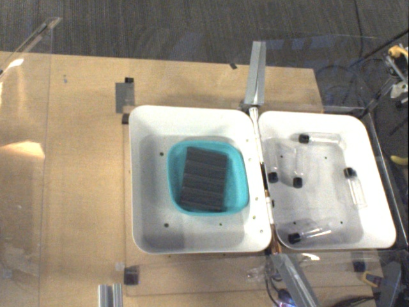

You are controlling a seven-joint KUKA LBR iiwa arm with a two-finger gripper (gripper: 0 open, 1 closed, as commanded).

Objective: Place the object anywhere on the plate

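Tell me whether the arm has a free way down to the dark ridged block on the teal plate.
Probably yes: the dark ridged block lies uncovered on the teal plate in the left bin, with nothing above it.

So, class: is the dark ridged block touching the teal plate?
Touching. The camera view shows the dark ridged block lying flat inside the teal plate, teal rim showing on all sides.

1. Light even and moderately bright; white bins [255, 190] close to overexposed.
2. Warm glare patch on the bench [70, 190] at the left edge.
3. Soft shadows along the left bin's inner walls.
4. Slightly soft overall; clear tubes [318, 139] hard to resolve against the white.
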